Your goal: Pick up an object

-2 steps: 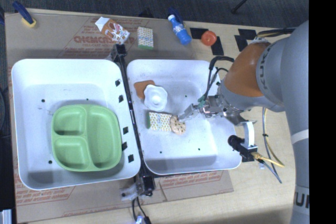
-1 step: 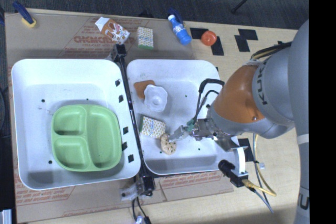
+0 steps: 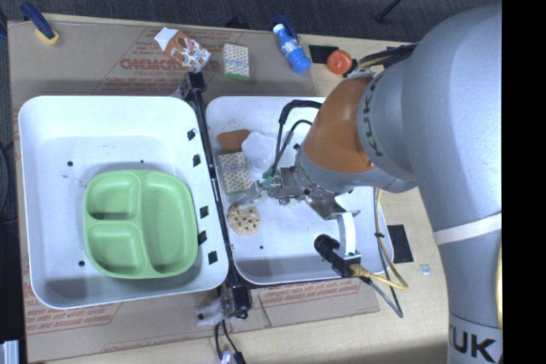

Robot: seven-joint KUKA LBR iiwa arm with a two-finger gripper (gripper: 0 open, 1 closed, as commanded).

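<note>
The right bin (image 3: 281, 268) holds a round cookie (image 3: 245, 220), a patterned flat packet (image 3: 234, 172), a brown oblong piece (image 3: 232, 138) and a white crumpled item (image 3: 258, 150). My gripper (image 3: 275, 183) is low in this bin, just right of the packet and above the cookie. The grey arm with its orange band (image 3: 341, 132) covers the middle of the bin and much of the gripper. I see nothing held between the fingers.
A green divided plate (image 3: 139, 222) lies in the left bin (image 3: 43, 141). Behind the bins lie a blue bottle (image 3: 292, 47), an orange ball (image 3: 339, 61), a small box (image 3: 235, 60) and a wrapped snack (image 3: 182, 49). Cables trail at the bin's front right.
</note>
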